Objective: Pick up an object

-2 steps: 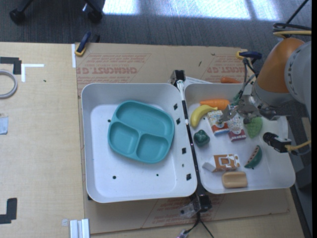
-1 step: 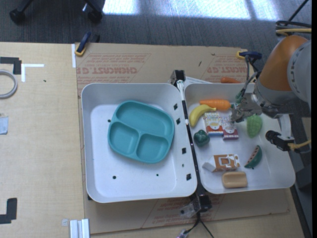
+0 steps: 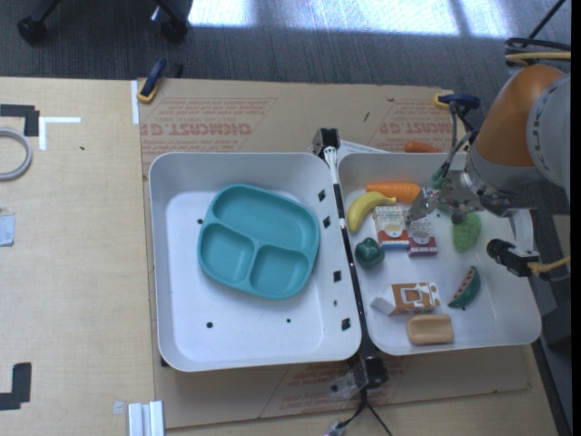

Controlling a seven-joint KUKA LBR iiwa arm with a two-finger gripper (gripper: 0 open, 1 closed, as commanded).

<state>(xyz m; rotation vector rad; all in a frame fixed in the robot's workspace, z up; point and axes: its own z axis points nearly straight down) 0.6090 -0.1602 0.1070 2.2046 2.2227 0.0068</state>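
The right bin (image 3: 508, 330) holds several toy foods. An orange carrot (image 3: 393, 190) and a yellow banana (image 3: 362, 209) lie at its back left. A white and red carton (image 3: 390, 225) and a small box (image 3: 423, 242) sit beside them. My gripper (image 3: 425, 209) hangs low over the back of this bin, just above the small box and right of the carton. Nothing can be seen held in it. A green leafy piece (image 3: 467, 232) lies right of the gripper. A dark green broccoli (image 3: 369, 252) is near the divider.
A watermelon slice (image 3: 464, 289), an orange and white carton (image 3: 413, 296) and a bread roll (image 3: 429, 329) lie at the front of the right bin. The left bin (image 3: 172, 334) holds a teal divided plate (image 3: 259, 241). The arm's orange band (image 3: 513, 116) looms at the right.
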